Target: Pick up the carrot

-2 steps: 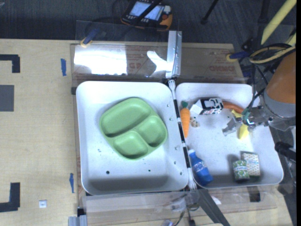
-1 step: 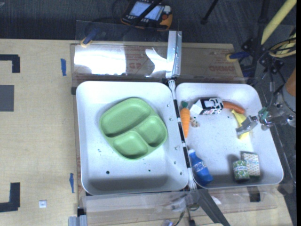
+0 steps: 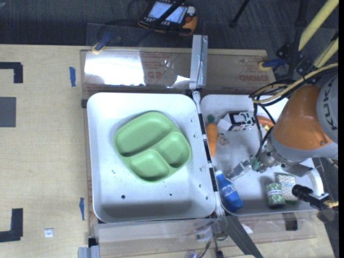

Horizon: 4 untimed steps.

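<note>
Hovering low over the right-hand shallow white bin [image 3: 252, 102], the grey arm with its orange band [image 3: 301, 123] brings its fingers [image 3: 248, 165] down near the bin's middle. They are small and partly blurred against the white floor, so whether they stand apart or together cannot be told, and nothing shows between them.

The slim orange carrot with a green top [image 3: 212, 136] lies up and to the left of the fingers, close against the bin's left wall, its long axis running along that wall. It is apart from the fingers, not touched. Below and left of them sits a blue crumpled packet [image 3: 229, 193]; below and right, a green-and-white patterned block [image 3: 279, 193]. Far to their left, in the other white bin [image 3: 102, 112], rests a green plastic divided plate [image 3: 152, 145].

By this reading the step in hand is the approach: the grasp is not yet made. The next move calls for a shift up and leftward until the fingers straddle the carrot across its narrow width, then a descent. The wall beside it leaves little room for one finger, which is the likely point of failure.
</note>
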Available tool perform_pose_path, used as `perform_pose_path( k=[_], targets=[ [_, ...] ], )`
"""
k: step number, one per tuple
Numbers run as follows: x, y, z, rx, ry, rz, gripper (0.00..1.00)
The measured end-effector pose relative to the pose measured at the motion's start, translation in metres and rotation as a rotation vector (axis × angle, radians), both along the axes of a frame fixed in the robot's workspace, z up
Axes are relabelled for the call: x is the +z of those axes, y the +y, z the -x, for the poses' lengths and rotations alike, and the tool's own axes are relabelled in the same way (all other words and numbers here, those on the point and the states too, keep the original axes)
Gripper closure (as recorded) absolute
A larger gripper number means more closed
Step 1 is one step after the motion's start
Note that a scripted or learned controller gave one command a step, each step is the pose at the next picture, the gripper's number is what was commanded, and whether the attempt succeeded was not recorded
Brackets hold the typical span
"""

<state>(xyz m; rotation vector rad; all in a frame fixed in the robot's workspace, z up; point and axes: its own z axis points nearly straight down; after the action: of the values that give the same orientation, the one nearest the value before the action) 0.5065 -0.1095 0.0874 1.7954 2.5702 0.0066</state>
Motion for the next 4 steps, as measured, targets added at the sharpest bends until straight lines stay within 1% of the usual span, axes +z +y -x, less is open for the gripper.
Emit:
perform_pose_path(
  k=[1,2,3,4],
  targets=[
    [0.057,-0.040,-0.021,-0.263,0.006,-0.001,0.00],
    [0.163,-0.063,-0.049,-0.163,0.005,0.000,0.00],
    [0.018,-0.080,-0.024,-0.092,0.007,-0.001,0.00],
    [0.028,-0.081,-0.025,-0.093,0.003,0.000,1.00]
  ],
)
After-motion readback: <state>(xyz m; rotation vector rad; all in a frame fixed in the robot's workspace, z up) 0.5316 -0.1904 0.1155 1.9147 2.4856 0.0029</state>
